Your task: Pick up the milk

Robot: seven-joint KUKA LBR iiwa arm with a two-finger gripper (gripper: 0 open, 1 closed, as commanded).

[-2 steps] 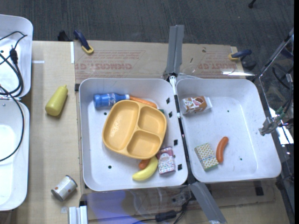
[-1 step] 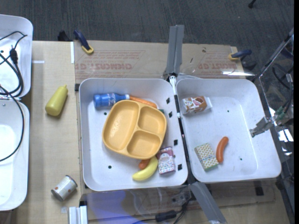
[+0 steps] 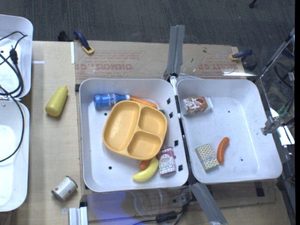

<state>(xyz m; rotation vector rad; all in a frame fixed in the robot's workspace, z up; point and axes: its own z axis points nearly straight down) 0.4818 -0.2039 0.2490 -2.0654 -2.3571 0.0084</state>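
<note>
Looking down on a worktop carrying two white bins side by side. Showing the milk carton lying on its side in the right bin, close to the back left corner and just beside the divider between the bins. Placing the gripper at the far right rim of that same bin, well apart from the milk carton, with bare bin floor stretching between the two. Not touching the milk carton or anything else in the bin, and not gripping anything that can be seen. Leaving it impossible to tell whether the gripper is open or closed, being small and blurred against the rim.

Sharing the right bin with the milk carton: a sausage and a small green box, sitting just beside each other near the front, apart from the carton.

Filling the left bin: a yellow divided plate lying in the middle, a blue bottle lying behind it, a carrot peeking out past the plate's back edge, and a banana and a small pink carton resting near the front.

Lying on the worktop to the left of the bins: a mustard bottle and a tin can.
</note>
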